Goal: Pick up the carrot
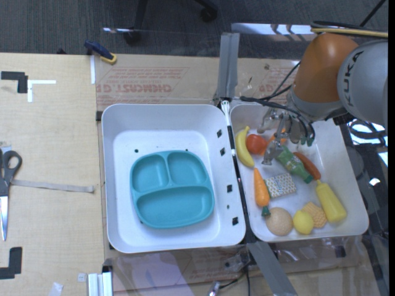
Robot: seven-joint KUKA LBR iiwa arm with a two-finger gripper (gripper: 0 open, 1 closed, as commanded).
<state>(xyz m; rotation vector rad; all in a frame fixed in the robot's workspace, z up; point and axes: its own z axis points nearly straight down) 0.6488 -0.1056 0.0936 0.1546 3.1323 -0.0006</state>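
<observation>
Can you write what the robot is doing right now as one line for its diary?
stage: reaching | gripper: above right bin, near tomato | carrot: lying in bin, not held | blue tray: left bin

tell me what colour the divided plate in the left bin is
The plate is teal blue, shown plainly in the camera view.

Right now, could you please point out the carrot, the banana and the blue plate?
carrot point(261, 189): camera view, middle of its orange body.
banana point(243, 150): camera view, middle of its curve.
blue plate point(143, 203): camera view, lower-left rim.

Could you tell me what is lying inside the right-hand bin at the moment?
In the right bin: carrot, banana, tomato, lemon, egg, corn. The pincer hides whatever lies beneath it.
</observation>
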